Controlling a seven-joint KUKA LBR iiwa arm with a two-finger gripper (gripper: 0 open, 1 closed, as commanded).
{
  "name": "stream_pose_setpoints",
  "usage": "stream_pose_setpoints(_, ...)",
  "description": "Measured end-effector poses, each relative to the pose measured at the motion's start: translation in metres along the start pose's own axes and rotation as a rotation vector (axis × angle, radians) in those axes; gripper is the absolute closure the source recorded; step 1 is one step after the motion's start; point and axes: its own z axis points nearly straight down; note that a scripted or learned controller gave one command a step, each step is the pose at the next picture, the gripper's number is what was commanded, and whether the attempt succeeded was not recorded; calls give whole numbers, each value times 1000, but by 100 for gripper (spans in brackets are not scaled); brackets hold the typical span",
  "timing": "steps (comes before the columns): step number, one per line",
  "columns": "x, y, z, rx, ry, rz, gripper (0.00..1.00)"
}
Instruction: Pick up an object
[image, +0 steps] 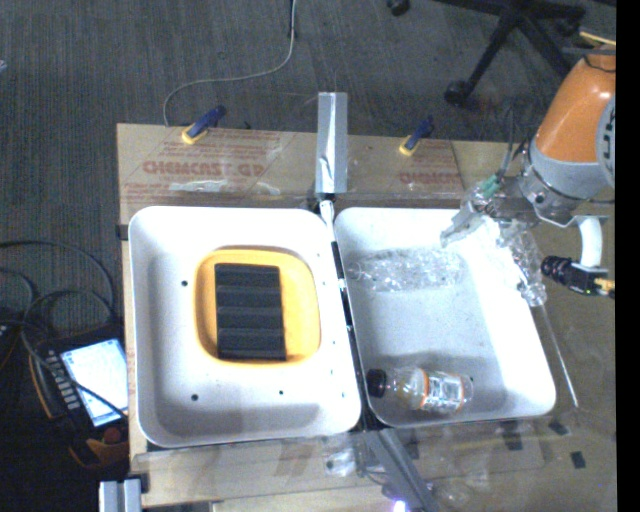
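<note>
My gripper (487, 212) sits over right white bin (540, 345) back rim; finger state unclear. Clear plastic bottle (428, 387) lies front; yellow tray with black insert (257, 305) in left bin (160, 330)

A lab: clamped bench (150, 170), white bins (150, 250), trailing cables (60, 255).
</note>
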Motion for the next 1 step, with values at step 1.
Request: stream_pose_setpoints(1,-42,-4,-29,-1,-3,55,0)
